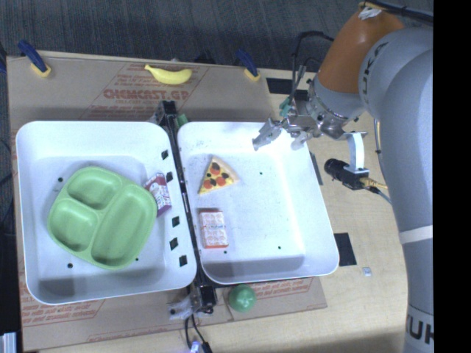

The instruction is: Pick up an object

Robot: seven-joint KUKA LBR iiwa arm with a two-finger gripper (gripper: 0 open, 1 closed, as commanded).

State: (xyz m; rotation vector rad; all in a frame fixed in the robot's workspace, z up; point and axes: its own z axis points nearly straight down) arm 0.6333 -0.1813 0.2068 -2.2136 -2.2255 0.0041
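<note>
Glossy lime-green divided plastic plate [101, 215] — yellow toy pizza slice [217, 176] dotted red and black — plain white plastic bins [309, 197].

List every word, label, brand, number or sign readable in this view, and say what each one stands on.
"CHEMCAST.GP": red print on the cardboard sheet under the bins, above the left bin; letters blurred, so the reading is uncertain.
Red print along the cardboard's lower edge: too small to read.
Small red and white packet in the right bin: print too blurred to read.
Dark red wrapper beside the green tray: no legible text.
</note>
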